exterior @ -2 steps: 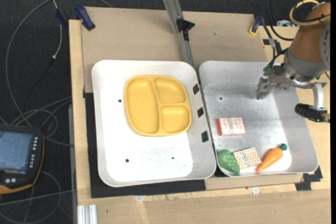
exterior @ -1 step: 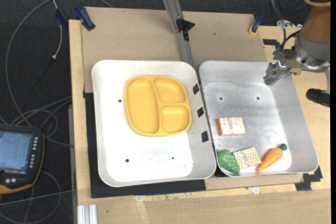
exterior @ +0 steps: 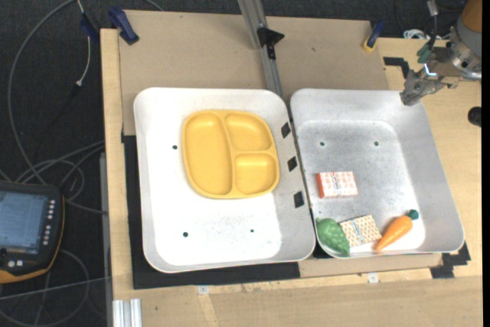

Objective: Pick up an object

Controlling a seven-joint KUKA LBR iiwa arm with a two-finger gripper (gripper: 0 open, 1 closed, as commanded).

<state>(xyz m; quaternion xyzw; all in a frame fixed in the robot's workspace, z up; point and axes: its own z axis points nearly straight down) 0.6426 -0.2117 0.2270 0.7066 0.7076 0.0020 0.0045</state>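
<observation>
On the left white shallow bin point(exterior: 153, 165) a yellow plastic tray with three compartments point(exterior: 230, 153) lies toward the far right corner, all of it plain to see. On the right white shallow bin point(exterior: 429, 165), a small orange-and-white patterned box point(exterior: 338, 184) lies left of centre; along the near edge sit a green leafy toy vegetable point(exterior: 332, 235), a tan patterned box point(exterior: 360, 230) touching it, and an orange toy carrot with a green top point(exterior: 395, 232) beside that. The prints on both boxes are too small to read. The grey two-finger gripper point(exterior: 413, 90) hangs over the bin's far right corner, well apart from every object, the arm cut off by the frame; whether its jaws are spread cannot be told.
</observation>
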